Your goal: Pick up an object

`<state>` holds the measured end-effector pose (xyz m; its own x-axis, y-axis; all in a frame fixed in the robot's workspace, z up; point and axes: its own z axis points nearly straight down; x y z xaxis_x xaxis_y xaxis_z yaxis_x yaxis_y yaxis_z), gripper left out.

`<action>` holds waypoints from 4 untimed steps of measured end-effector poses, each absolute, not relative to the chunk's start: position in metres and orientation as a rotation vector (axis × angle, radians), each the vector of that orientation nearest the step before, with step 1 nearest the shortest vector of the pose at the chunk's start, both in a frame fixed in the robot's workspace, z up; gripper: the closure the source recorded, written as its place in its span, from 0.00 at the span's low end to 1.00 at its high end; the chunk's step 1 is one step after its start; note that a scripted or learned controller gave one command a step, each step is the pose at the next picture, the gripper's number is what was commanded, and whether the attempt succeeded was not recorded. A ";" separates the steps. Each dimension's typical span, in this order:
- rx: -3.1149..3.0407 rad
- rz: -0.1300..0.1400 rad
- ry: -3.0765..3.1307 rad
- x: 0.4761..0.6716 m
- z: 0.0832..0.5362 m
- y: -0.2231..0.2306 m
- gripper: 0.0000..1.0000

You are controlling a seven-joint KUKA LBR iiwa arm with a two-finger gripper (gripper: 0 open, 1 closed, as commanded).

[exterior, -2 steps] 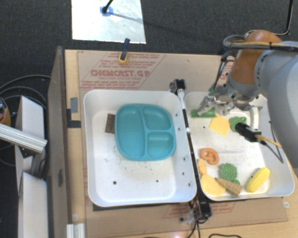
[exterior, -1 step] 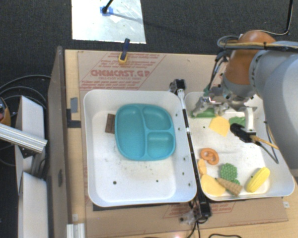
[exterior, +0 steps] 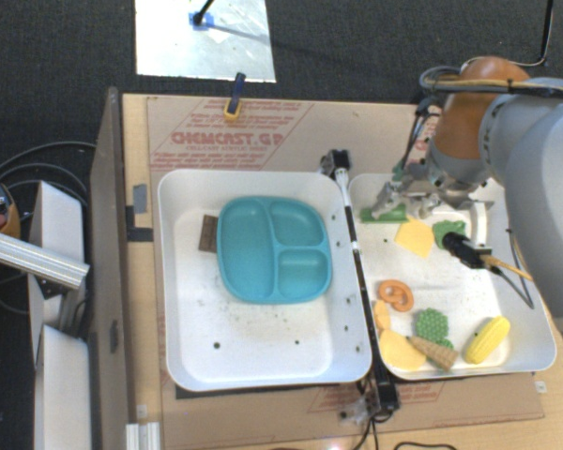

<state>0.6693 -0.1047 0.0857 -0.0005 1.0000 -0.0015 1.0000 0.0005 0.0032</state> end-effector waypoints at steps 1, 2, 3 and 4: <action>2.214 0.000 2.225 0.669 0.085 -0.093 0.00; 2.218 0.002 2.220 0.669 0.086 -0.102 0.00; 2.216 0.001 2.223 0.669 0.085 -0.099 0.00; 2.217 0.001 2.220 0.669 0.086 -0.104 0.00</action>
